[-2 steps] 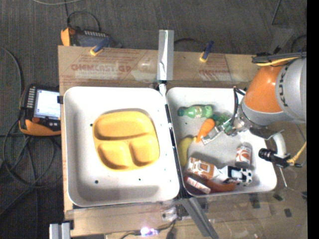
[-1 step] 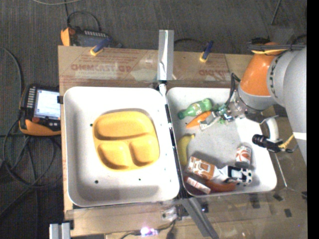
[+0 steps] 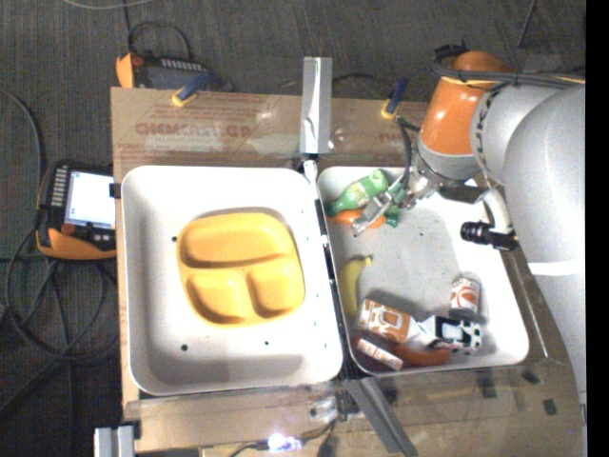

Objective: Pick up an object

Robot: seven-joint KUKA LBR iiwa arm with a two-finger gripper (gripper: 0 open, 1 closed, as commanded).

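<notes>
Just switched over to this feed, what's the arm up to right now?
The arm's gripper is down in the far corner of the right bin, right at a green bottle lying over something orange. Whether it has a hold on the bottle can't be made out. A banana, a can and some small cartons lie elsewhere in that bin. The left bin holds a yellow tray.
</notes>
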